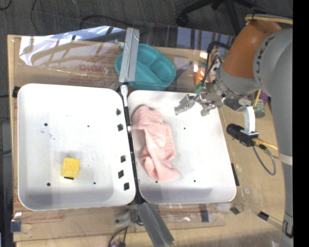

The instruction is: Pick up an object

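Note:
A crumpled pink cloth lies in the right bin, along its left side. A small yellow block rests in the left bin, near its front. My gripper hangs over the back of the right bin, up and to the right of the cloth and apart from it. Its fingers are spread and nothing is between them.
A teal dish stands behind the bins at the centre. Clear plastic sheeting lies along the back left of the bench. A metal divider with black clips separates the two bins.

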Tool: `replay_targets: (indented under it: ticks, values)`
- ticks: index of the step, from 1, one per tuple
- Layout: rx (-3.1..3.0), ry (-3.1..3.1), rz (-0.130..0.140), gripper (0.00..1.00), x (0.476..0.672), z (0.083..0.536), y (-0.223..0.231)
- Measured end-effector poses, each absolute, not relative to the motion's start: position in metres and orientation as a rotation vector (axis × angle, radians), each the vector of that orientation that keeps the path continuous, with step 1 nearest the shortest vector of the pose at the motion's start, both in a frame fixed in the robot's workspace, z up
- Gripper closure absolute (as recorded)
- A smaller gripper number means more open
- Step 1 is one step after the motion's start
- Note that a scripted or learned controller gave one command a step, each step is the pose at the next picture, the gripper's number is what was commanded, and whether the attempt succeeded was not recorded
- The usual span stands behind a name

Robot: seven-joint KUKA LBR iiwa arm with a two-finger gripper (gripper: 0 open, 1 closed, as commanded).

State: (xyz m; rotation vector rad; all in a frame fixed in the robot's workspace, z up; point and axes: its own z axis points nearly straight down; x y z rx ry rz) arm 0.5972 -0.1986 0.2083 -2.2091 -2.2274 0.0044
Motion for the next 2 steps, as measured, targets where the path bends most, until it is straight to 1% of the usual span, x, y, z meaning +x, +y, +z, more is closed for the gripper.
replay_targets:
  ticks: [1,2]
  values:
    - [-2.468,-1.936,0.005,0.0,0.5332,0.2302,-0.2101]
    - [-2.468,-1.936,0.005,0.0,0.5331,0.2302,-0.2101]
